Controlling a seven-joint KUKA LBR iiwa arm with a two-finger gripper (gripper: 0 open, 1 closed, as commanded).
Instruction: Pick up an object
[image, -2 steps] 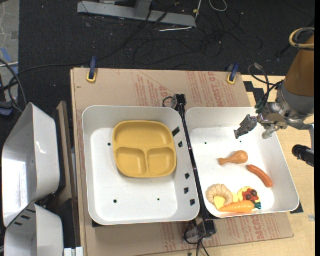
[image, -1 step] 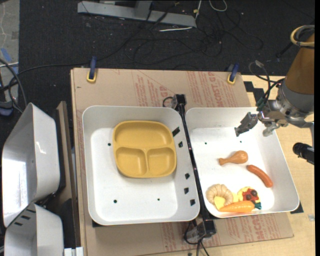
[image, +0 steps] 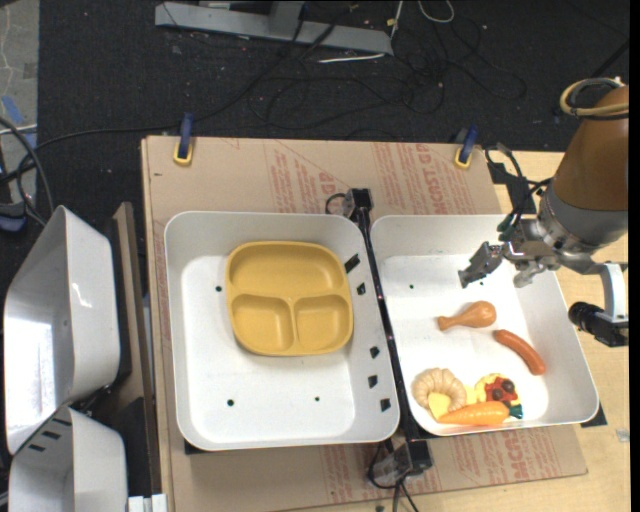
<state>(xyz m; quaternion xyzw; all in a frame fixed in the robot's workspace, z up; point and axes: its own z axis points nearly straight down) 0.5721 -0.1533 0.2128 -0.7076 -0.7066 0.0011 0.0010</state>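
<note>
The end effector (image: 497, 262), fingers apart and holding nothing, hovers over bare floor in the right bin (image: 420, 240), near its far rim; a tan drumstick (image: 468, 318) lies just below.

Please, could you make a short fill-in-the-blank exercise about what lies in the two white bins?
1. The yellow divided plate lies in the ____ bin.
2. The drumstick lies in the ____ bin.
3. The plate has ____ compartments.
4. The gripper hangs above the right bin, nearest to the ____.

Missing words: left; right; three; drumstick
</note>
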